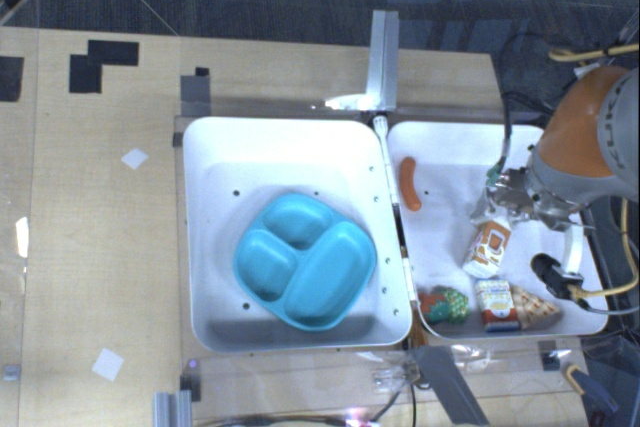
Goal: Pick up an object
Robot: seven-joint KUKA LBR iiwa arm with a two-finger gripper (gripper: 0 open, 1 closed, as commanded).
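Wooden bench (pixel 90 245): left bin (pixel 210 215) blue plate (pixel 305 260); right bin (pixel 440 165) sausage (pixel 409 185).

We look down from one fixed camera above the bench (pixel 90 245), tilted slightly. Both bins fill the middle: left bin (pixel 215 165), right bin (pixel 440 185). The arm (pixel 590 130) enters from our right.

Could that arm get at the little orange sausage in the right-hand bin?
Probably yes. The sausage lies alone by the right bin's left wall, nothing on it, and the gripper hovers in that same bin.
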